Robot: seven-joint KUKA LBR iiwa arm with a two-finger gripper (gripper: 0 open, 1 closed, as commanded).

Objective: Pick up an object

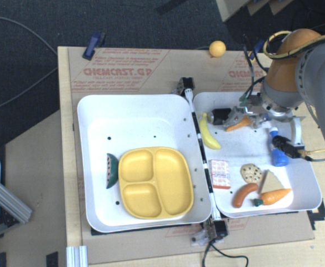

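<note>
End effector (245,115) low at back of right bin (312,177); finger state: cannot tell. Orange carrot-like piece (237,125) just beside tip. Judged light, stiff, smooth plastic; grip across narrow middle. Banana (208,133) close left.

Your grey arm (312,65) reaches in from the right, orange band uppermost, wrist bent down, its gripper (245,118) hanging low, pointing leftward.
</note>
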